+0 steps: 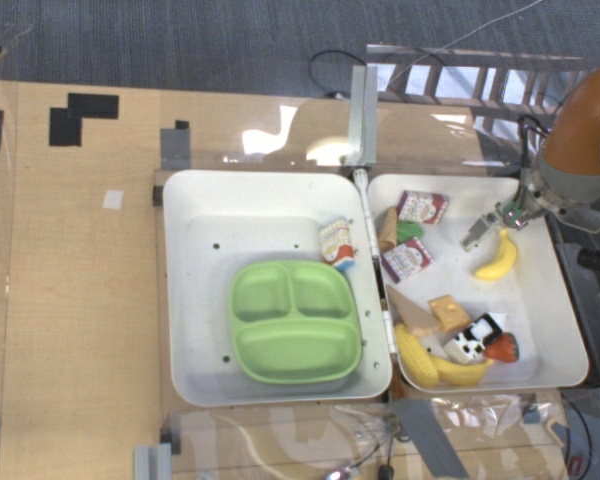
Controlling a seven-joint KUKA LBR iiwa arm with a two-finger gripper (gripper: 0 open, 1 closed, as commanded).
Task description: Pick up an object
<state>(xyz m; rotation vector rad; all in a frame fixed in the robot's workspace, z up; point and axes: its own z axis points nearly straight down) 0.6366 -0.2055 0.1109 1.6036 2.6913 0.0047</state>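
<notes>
Camera view, tool (492, 226) with fingers spread over the right bin (560, 298), just above a small banana (497, 258), green plate (295, 320) in the left bin (195, 268).

One fixed camera, high above the worktop (70, 268), looking down at a slant.

The view faces the two white bins side by side: the left bin (195, 268) sits near the middle of the frame and the right bin (555, 298) toward the right edge. Grey carpeted floor (180, 18) fills the top strip, so the far side of the scene lies upward in the frame. The camera stands far enough off to take in both bins whole, with bare wood on the left. The arm (585, 133) comes in at the right edge.
</notes>
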